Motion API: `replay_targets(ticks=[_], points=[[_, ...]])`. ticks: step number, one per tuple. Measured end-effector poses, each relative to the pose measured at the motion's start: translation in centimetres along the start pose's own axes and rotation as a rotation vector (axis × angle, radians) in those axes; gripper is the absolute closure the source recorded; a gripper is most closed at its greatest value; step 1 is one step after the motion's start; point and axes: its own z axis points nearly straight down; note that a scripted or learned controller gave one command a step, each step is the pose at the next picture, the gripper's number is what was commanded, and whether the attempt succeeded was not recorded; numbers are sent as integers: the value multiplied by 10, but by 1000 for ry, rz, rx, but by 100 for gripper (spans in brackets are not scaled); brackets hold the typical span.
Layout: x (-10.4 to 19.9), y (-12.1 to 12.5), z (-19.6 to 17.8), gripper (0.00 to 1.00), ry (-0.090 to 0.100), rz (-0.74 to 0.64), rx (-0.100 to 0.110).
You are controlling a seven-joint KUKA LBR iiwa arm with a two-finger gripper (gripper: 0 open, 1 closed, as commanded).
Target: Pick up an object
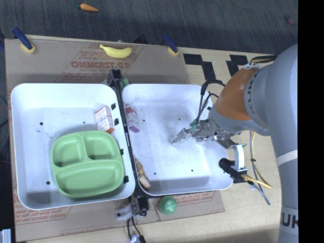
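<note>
Camera view: cardboard-covered bench (152, 67) on dark carpet (152, 9).

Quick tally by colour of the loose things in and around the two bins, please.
Green: 2, the tray in the left bin and the ball on the bench in front.
Yellow: 1, the banana behind the bins.
Orange: 1, the carrot on the floor.
Red and white: 2, the carton and the packet.
Total: 6

glossy green plastic tray (88, 162); smooth white plastic bins (167, 92); matt brown cardboard underlay (76, 65).
</note>
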Motion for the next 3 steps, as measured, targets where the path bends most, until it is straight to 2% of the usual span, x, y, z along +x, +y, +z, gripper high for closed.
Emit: replay_targets(ticks=[1,2,3], points=[[0,0,-10,100,0,-4,1],[0,-46,0,100,0,0,2],[-1,-67,-77,100,-1,4,-2]])
